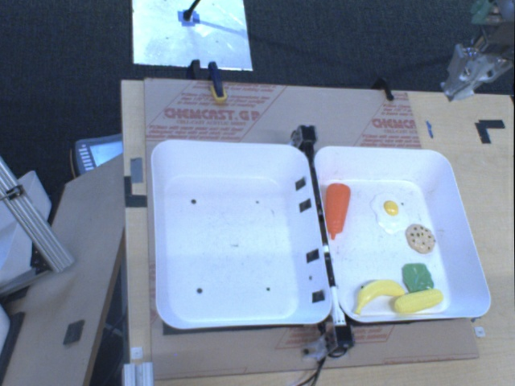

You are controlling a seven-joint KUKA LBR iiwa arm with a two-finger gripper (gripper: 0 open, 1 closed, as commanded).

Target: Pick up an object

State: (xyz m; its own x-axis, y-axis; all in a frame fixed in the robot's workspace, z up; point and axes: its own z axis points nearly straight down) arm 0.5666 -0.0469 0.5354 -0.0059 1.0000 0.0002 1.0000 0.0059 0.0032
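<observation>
The claw hangs high over the tabletop; I cannot tell its grip. The carrot looks light and hard. Pinch its fat top.

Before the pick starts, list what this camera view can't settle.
- Gripper: sits at the top right corner, partly cut off by the frame edge and blurred; finger state unreadable.
- Green toy: too small to identify; the yellow piece in front hides its lower edge.
- Banana and the yellow piece: touching or just close, the slant won't tell.
- Cookie: surface detail too small.
</observation>
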